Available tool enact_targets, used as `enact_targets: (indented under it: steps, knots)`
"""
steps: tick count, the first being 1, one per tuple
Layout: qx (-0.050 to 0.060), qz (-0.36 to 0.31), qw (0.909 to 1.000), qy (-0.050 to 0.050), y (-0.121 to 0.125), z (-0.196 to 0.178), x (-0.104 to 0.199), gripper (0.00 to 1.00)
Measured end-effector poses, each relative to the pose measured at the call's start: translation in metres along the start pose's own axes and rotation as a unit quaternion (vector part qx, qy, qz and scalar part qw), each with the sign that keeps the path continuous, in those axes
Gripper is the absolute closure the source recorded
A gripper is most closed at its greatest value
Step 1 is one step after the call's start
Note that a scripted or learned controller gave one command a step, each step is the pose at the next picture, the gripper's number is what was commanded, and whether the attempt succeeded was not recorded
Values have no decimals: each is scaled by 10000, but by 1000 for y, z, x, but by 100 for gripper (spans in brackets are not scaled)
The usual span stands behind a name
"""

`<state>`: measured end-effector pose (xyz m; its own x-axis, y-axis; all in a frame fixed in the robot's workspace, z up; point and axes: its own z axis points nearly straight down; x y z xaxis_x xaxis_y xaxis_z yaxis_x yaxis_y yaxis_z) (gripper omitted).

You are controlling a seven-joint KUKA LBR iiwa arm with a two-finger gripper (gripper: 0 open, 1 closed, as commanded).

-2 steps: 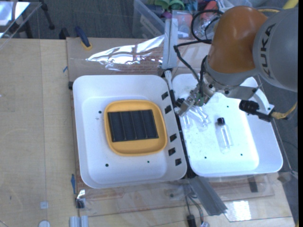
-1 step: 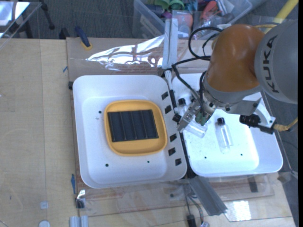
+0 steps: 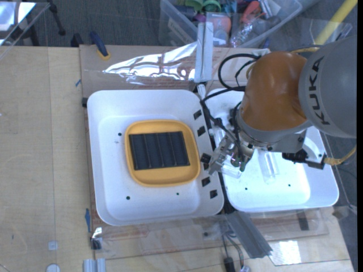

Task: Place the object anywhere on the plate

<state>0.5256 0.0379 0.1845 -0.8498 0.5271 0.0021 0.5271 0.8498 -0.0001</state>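
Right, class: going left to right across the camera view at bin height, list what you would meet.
Wooden bench → left white bin → yellow plate → hand → right white bin.

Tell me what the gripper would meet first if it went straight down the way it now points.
Probably the white floor of the right bin, near its left wall. The gripper hangs over that bin, beside a small clear object. Depth is unclear from above.
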Motion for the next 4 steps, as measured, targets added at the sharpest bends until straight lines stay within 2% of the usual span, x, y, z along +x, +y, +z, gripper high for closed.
enact_targets:
  steps: [1, 2, 3, 4]
  knots:
    - [2, -598, 9982, 1, -21, -27, 41, 100]
    - [-14, -650, 9979, -27, -2, -7, -48, 100]
    - [-3, -1120, 9937, -6, -26, 0, -1, 100]
    - [-19, -2401, 9707, -45, 3, -46, -63, 100]
